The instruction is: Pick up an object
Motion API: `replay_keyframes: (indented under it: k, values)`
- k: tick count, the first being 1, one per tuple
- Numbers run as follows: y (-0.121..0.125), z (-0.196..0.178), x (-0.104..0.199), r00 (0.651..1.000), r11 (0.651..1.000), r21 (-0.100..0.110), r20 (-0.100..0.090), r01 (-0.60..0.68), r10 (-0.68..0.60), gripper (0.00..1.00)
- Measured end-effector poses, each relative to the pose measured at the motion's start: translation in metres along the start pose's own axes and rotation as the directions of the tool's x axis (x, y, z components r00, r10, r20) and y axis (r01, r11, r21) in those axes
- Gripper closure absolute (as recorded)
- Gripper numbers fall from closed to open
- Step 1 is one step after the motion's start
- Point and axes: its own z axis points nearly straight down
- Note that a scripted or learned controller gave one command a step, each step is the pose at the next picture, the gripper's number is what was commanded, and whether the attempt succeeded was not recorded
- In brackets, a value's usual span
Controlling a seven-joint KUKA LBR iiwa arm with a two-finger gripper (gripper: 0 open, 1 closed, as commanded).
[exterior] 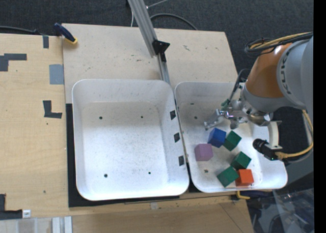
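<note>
Camera view, worktop [127, 49] with two shallow white bins side by side. Left bin [81, 125]: bare floor, dark specks noted. Right bin [196, 97]: six blocks gathered in its near half. Blue cube [217, 137] touching a dark green cube [233, 140]; lilac cube [204, 151] just left of them; second green cube [242, 160] nearer the front; third green cube [227, 176] beside an orange cube [245, 177] at the front rim. Pincer [223, 117] is seen low over the right bin, just above the blue cube; nothing is seen held, and whether its fingers are spread or closed cannot be told.
</note>
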Motion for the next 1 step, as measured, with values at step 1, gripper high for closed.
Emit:
replay_keyframes:
  k: [1]
  values:
    - [-0.0004,0.0326,0.0006,1.000,1.000,-0.006,0.002,0.001,-0.001,0.00]
